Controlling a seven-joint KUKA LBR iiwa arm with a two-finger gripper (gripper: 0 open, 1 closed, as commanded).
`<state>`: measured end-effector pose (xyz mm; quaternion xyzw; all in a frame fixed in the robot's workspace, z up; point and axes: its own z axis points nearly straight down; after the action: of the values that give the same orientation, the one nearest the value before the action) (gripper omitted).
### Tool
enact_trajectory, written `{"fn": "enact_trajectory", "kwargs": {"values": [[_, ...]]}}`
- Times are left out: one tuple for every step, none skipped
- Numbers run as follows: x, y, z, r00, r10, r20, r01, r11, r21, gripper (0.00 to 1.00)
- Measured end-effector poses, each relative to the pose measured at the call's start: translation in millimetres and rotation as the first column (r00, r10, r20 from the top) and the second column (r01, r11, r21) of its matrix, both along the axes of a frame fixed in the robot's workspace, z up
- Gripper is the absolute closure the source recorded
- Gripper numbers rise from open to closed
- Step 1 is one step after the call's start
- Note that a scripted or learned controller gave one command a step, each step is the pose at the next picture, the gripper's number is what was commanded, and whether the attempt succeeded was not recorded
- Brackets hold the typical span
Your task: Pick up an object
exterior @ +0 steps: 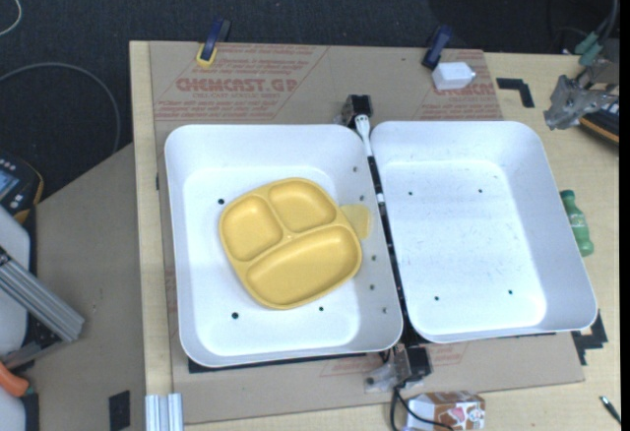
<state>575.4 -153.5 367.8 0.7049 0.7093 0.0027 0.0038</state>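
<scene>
Yellow plastic plate (290, 242), divided into three compartments, lies flat in the left bin (187, 222), slightly right of the bin's middle and turned at a slant. Two smaller compartments face the far side and the one large compartment faces the near side. A small pale yellow piece (357, 219) shows at the plate's right edge, touching it or tucked partly beneath it; which cannot be told.

The right bin (551, 222) sits just beside the left one, their inner rims nearly touching, with a thin black strip (374, 178) running along the gap between them. Both bins rest on a cardboard-covered surface (295, 85) printed with red lettering.

The hand (574, 102) is seen at the far right, a grey metal shape beyond the right bin's far right corner, above the surface and well apart from the plate. Whether it is apart or together cannot be told at this size. Nothing is seen held in it.

Other items noted: a blue and yellow clamp (210, 43) on the surface's far edge, a white block (453, 77) near a second dark clamp, and a green item (578, 222) just outside the right bin's right rim.
</scene>
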Motion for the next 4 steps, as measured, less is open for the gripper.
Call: {"fn": "enact_trajectory", "kwargs": {"values": [[-64.2, 30.4, 148.5, 1.000, -0.002, 0.007, 0.002, 1.000, -0.001, 1.00], [-74.6, 39.5, 45.6, 1.000, -0.007, -0.016, 0.007, 1.000, 0.003, 1.00], [-97.8, 148.8, -21.6, 1.000, 0.004, -0.020, -0.004, 1.000, 0.005, 1.00], [-95.8, 255.1, 24.4, 1.000, 0.003, -0.003, -0.003, 1.000, 0.004, 1.00]]}}
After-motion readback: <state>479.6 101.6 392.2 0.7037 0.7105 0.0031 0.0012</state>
